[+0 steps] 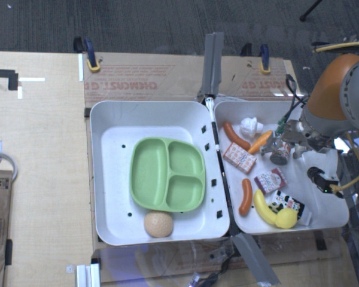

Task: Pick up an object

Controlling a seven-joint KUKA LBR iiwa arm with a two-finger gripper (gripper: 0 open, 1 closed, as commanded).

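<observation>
My gripper (279,152) hangs low in the right bin (323,217), just right of an orange carrot (260,142). Nothing can be made out between its tips. Around it lie a red sausage (236,135), a white crumpled item (250,125), a patterned pink box (239,157) and a small red packet (269,180). Nearer the front are a second sausage (246,196), a banana (264,210), a black-and-white item (286,202) and a yellow lemon (286,219).
The left bin (107,160) holds a green divided plate (167,174) and a tan round bun (158,224) at its front. A grey divider post (213,64) stands between the bins at the back. Cables (326,181) trail by the right bin's right wall.
</observation>
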